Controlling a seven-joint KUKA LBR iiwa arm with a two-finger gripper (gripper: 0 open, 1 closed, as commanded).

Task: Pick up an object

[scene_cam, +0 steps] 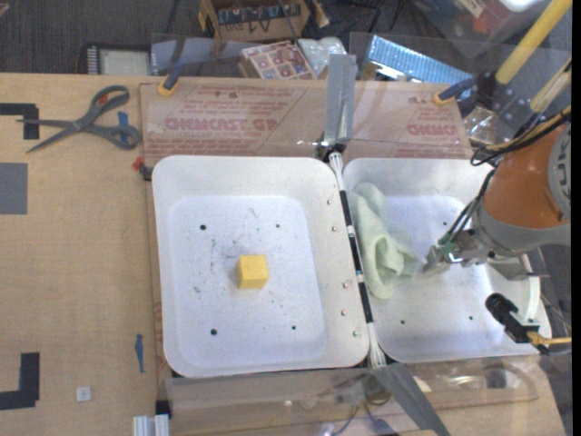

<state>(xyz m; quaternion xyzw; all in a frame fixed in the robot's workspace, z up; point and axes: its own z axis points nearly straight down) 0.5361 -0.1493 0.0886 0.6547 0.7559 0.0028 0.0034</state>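
A small yellow foam cube (pixel 253 272) sits alone near the middle of the left shallow white plastic bin (pixel 172 189), on a floor speckled with dark marks and a few small round holes. It stands well apart from every wall of that bin.

In the right shallow white plastic bin (pixel 413 348) a pale green crumpled cloth (pixel 376 240) lies along the left wall, just beside the divider between the two bins. It runs from near the far left corner down toward the middle of that wall, with its lower end bunched up and a fold reaching out toward the bin's centre.

The grey arm with its orange band (pixel 529 189) reaches in over the right edge of the right bin. The two-finger gripper (pixel 436 260) is low over the bin floor, pointing left, with its tip just beside the outer fold of the cloth. Whether it touches the cloth cannot be told, and how the gripper is set cannot be told either, since the tip is small and blurred against the white floor. Nothing is plainly seen held in it.

On the wooden bench, near its far left corner, lies a pair of scissors with grey handles (pixel 91 122). A brown cardboard sheet with red print (pixel 236 125) lies along the far edge behind both bins.
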